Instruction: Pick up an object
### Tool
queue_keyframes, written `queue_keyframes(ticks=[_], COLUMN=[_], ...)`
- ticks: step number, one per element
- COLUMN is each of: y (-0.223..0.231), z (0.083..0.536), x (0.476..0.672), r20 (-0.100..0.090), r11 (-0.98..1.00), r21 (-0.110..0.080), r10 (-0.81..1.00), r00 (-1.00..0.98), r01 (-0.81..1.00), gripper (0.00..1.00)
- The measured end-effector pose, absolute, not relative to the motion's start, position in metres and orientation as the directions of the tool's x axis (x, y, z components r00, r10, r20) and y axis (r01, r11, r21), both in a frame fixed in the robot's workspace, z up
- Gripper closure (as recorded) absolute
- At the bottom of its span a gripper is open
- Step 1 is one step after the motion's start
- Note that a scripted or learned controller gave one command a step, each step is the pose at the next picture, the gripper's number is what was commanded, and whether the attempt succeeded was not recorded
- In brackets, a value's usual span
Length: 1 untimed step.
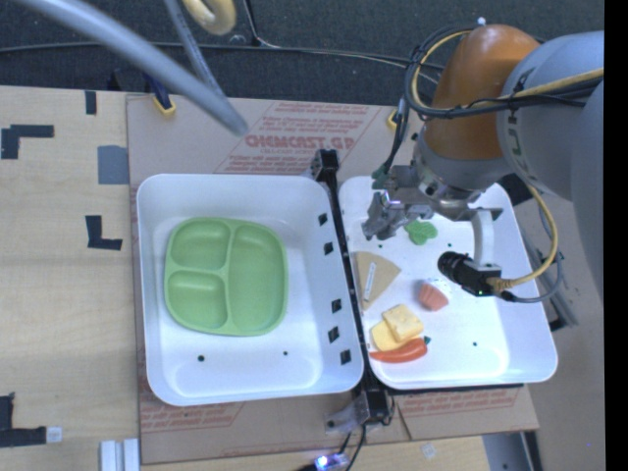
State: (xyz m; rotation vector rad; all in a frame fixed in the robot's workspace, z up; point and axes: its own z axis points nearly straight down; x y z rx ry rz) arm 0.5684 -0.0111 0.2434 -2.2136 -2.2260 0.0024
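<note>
The right bin (520, 356) holds several small items: a tan wedge (373, 274), a yellow block (400, 324), a red-orange pepper (399, 352), a pink-red piece (433, 295) and a green piece (423, 232). My gripper (385, 215) hangs over the back left of this bin, just left of the green piece and above the tan wedge. I see nothing held between its metal fingers. The arm's orange band (481, 77) rises behind it.
The left bin (167, 361) holds a green divided plate (226, 275). A black divider (339, 263) runs between the bins. A black cable connector (469, 273) hangs over the right bin. Grey rods (147, 52) cross the top left.
</note>
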Motion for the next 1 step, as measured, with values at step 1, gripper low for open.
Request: queue_keyframes(ticks=[1], y=[0.0506], z=[0.2443], x=[0.5647], r20=[0.001], r11=[0.007], r21=[-0.001], r10=[1.0], r00=[-0.007], r01=[1.0], gripper=[1.0])
